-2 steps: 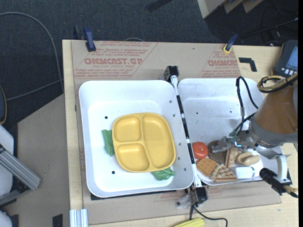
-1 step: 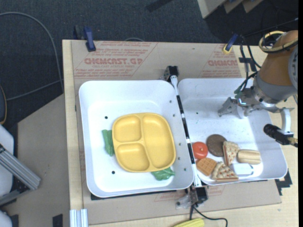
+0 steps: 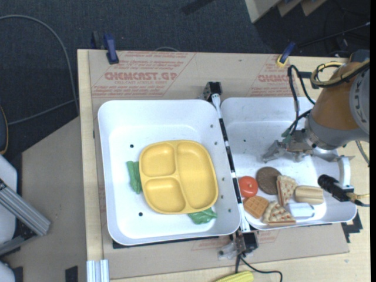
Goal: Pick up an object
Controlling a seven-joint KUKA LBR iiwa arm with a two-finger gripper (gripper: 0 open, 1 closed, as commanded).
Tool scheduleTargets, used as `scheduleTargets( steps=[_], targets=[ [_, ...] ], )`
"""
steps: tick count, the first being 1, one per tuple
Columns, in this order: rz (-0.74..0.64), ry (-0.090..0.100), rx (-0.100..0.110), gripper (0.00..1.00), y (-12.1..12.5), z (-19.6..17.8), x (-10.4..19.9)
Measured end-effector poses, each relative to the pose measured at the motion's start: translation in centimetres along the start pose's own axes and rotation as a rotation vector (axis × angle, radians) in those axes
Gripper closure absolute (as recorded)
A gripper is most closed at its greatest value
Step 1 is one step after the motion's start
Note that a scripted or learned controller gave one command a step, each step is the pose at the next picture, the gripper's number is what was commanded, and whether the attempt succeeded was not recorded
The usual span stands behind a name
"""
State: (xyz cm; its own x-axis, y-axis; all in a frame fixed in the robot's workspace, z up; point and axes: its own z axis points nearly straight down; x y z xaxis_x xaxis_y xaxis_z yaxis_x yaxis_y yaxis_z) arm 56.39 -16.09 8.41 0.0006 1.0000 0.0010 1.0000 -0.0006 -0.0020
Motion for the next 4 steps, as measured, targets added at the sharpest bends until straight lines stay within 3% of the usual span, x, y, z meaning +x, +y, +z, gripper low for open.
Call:
scheduleTargets(
  steps=[1,2,3,4],
  targets=[
    [-0.001,0.001,0.0,0.0,-6.0,0.0,-5.4],
    [-0.002,-0.001,-0.004,0.0,-4.0,-7.2,1.4],
    [0.0,-0.001,-0.002,0.0,-8.5,0.0,4.2],
    [0.0,-0.002,-0.003,0.0,-8.5,0.0,1.1]
  ],
)
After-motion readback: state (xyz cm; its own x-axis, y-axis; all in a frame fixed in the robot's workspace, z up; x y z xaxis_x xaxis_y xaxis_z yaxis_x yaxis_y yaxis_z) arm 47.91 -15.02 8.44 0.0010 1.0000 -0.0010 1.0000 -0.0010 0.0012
